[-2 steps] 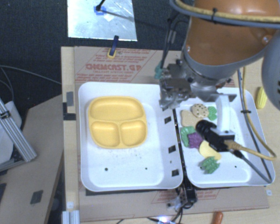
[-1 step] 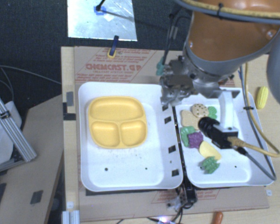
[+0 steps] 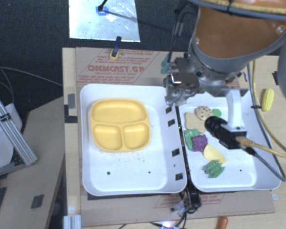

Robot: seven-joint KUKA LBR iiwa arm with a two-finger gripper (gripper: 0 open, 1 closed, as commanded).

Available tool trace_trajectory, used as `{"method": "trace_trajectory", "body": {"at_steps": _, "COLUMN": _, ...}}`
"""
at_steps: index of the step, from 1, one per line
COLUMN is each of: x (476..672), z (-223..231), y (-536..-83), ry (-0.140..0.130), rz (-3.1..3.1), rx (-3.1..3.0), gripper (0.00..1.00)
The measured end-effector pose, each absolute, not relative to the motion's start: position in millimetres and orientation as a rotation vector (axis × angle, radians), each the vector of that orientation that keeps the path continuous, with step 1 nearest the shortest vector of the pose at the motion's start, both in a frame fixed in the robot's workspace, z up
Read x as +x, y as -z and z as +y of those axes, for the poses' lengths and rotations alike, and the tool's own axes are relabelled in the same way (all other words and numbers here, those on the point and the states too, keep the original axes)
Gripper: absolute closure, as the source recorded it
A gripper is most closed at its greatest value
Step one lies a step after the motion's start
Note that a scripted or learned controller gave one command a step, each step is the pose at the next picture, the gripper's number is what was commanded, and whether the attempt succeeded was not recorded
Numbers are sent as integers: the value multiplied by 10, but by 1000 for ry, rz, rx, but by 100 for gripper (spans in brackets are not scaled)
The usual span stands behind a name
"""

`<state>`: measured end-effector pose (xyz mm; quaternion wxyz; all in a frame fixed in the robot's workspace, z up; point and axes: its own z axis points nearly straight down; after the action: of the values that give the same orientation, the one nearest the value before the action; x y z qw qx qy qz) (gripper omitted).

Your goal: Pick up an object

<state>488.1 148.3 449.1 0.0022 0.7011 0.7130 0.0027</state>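
Looming closest to the lens, the robot's grey arm [image 3: 219,61] and its orange band [image 3: 243,13] dominate the upper right, reaching down to the far end of the seam where two white bins meet. Whether the jaws are open or closed cannot be told from this angle.

At far left, an aluminium frame [image 3: 12,132] slants beside the counter [image 3: 43,123]. A cardboard sheet [image 3: 133,63] with red lettering lies under both bins, and a small blue-and-yellow item [image 3: 116,48] rests on it behind the left bin [image 3: 128,173]. That bin holds a yellow divided plate [image 3: 119,124], lying flat in its far half.

The objects to be picked sit in the right bin [image 3: 238,173], clustered toward its left side. A green piece [image 3: 189,137] lies just beside the seam, touching a purple cluster [image 3: 199,142]. A pale tan piece [image 3: 193,123] and a speckled cookie [image 3: 202,112] sit behind them. Nearer the front are a yellow wedge [image 3: 213,153] and a frilly green piece [image 3: 213,168]. A small green bit [image 3: 216,112] sits just right of the cookie. A yellow ridged piece [image 3: 267,99] is beside the bin's right rim.
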Motion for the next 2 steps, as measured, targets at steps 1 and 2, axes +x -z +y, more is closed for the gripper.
{"method": "trace_trajectory", "body": {"at_steps": 1, "x": 4881, "z": 1483, "y": -4486, "ry": -8, "rz": 2237, "rx": 2200, "gripper": 0}}
{"method": "trace_trajectory", "body": {"at_steps": 2, "x": 4888, "z": 1481, "y": -4600, "ry": -11, "rz": 2242, "rx": 2192, "gripper": 100}}
